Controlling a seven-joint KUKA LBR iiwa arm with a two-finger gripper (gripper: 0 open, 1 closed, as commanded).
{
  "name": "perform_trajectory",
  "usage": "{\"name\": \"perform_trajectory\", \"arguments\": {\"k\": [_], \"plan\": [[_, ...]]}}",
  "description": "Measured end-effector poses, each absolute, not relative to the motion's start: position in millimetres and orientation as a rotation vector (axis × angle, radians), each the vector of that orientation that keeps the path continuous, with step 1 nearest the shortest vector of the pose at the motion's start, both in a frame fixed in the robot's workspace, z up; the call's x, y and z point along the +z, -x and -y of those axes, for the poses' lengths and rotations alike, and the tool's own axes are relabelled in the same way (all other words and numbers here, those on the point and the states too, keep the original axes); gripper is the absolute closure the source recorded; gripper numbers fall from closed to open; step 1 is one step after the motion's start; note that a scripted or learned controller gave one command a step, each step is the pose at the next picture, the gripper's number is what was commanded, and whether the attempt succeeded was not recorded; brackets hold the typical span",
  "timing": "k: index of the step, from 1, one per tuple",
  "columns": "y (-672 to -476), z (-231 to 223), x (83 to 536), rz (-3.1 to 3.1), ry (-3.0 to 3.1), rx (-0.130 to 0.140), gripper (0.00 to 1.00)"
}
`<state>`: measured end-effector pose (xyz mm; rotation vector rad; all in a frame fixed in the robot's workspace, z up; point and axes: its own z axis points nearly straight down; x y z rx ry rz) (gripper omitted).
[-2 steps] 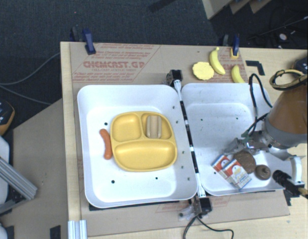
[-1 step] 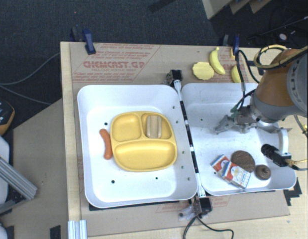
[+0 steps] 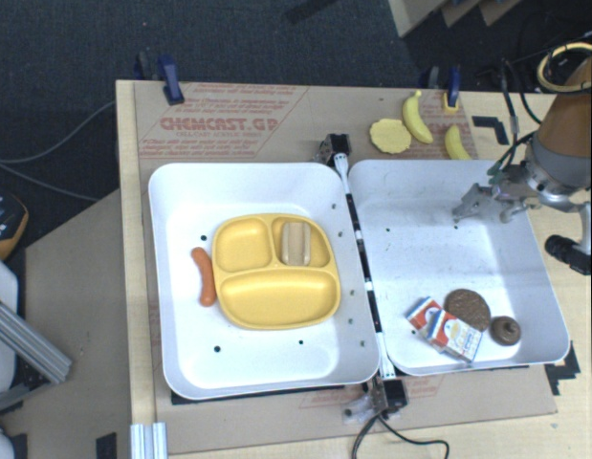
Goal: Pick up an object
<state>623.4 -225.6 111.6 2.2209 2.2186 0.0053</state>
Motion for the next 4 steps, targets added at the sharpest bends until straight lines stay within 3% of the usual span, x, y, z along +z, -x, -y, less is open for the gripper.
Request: {"name": "perform_trajectory", "arguments": {"k": [1,2,3,4], "plan": [[-556.8,210,83,-2.225,-2.229,-0.005,0.00],[-560.9,211,95,-2.219,-2.220,0.002,1.00],[-561.3,211,105,-2.218,-2.219,0.003,1.00],[-605.9,139,127,-2.228,-2.209,0.008,1.00]]}}
